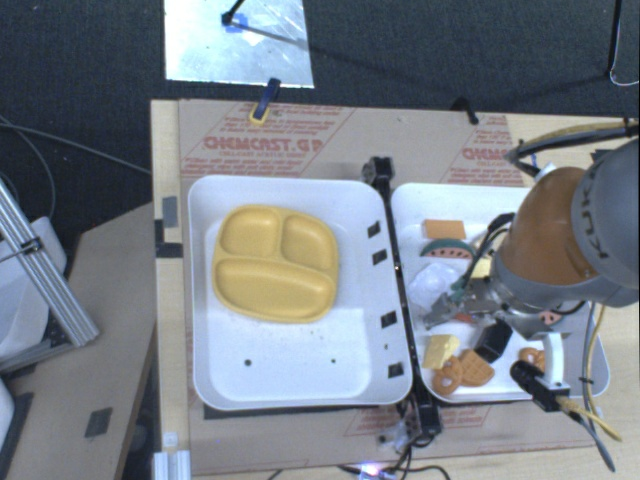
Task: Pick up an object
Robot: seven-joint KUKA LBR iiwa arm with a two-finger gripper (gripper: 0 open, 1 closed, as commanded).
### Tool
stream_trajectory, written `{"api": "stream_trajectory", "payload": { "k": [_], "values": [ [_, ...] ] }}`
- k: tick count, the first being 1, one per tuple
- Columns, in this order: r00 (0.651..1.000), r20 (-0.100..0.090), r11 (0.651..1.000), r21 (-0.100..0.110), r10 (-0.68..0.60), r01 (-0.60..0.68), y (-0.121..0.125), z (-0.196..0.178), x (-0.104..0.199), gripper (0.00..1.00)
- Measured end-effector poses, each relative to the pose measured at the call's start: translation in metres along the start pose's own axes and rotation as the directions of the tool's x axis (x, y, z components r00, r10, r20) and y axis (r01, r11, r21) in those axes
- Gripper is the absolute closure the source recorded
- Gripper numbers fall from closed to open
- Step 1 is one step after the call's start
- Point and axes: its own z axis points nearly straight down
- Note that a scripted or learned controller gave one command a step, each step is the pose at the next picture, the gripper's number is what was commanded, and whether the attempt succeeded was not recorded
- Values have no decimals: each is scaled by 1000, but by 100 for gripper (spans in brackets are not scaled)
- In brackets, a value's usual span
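You see two white bins: the left bin [205, 368] carries a pale yellow divided plate [275, 262] near its upper edge. Along the right bin's [410, 203] upper edge lies an orange block [444, 230], and below it a watermelon slice [447, 250], red with a green rind. At its lower edge you find a yellow cheese wedge [438, 350] and a tan pretzel [465, 371]. The arm [560, 238] is grey with an orange band. The bench [330, 138] is tan cardboard with red lettering.
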Motion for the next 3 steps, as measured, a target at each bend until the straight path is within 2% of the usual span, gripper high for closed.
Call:
{"api": "stream_trajectory", "payload": {
  "k": [1, 2, 3],
  "values": [
    [1000, 4, 1000, -7, 2, -2, -17, 16, -25, 0],
    [1000, 5, 1000, -15, -5, 5, 40, -28, -13, 0],
    [1000, 8, 1000, -11, 4, -4, 77, 11, -95, 0]
  ]
}}
